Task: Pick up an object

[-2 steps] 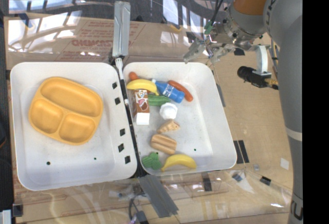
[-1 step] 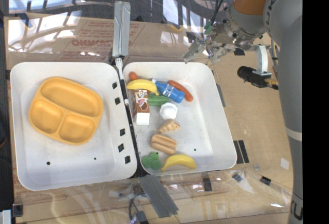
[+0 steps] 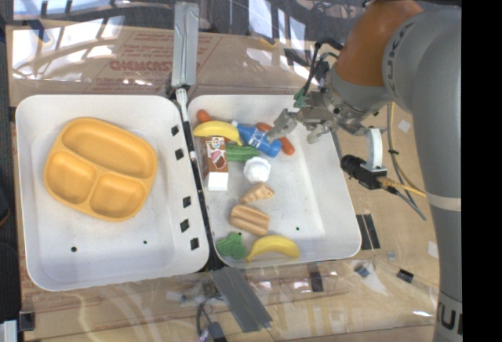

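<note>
gripper [image 3: 302, 127] open (holding nothing) | blue bottle [image 3: 260, 138] just left, under fingertips | right bin [image 3: 333, 211]

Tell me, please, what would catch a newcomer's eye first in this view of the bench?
The large yellow-orange three-compartment plastic tray stands out first, lying alone in the left shallow white bin. Next comes the cluster of small toy foods in the right shallow white bin, among them a yellow plastic banana near its front edge. The grey arm's gripper hangs over that bin's far right part, close to a blue plastic bottle.
</note>
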Controlling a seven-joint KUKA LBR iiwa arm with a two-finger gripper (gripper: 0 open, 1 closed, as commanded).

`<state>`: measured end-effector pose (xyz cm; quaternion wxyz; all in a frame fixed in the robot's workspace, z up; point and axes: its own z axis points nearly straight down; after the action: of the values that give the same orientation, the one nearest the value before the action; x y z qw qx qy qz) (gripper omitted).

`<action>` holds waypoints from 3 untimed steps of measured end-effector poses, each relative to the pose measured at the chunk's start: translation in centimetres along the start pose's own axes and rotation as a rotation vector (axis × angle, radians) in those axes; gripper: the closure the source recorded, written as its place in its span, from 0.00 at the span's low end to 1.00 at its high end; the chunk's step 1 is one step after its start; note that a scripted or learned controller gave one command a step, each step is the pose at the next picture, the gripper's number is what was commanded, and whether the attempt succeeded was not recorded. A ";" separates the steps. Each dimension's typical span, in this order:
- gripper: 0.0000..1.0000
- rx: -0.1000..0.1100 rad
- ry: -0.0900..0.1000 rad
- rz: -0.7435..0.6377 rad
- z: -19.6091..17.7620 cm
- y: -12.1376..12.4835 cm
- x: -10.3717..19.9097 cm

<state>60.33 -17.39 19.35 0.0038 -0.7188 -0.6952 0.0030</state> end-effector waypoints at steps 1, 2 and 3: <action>0.00 -0.005 -0.001 0.000 -0.3 0.1 0.0; 0.00 -0.017 0.001 0.212 9.6 1.1 2.6; 0.00 -0.023 -0.021 -0.313 9.2 2.8 6.3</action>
<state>63.26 -11.21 10.13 -0.0114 -0.6017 -0.7987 0.0018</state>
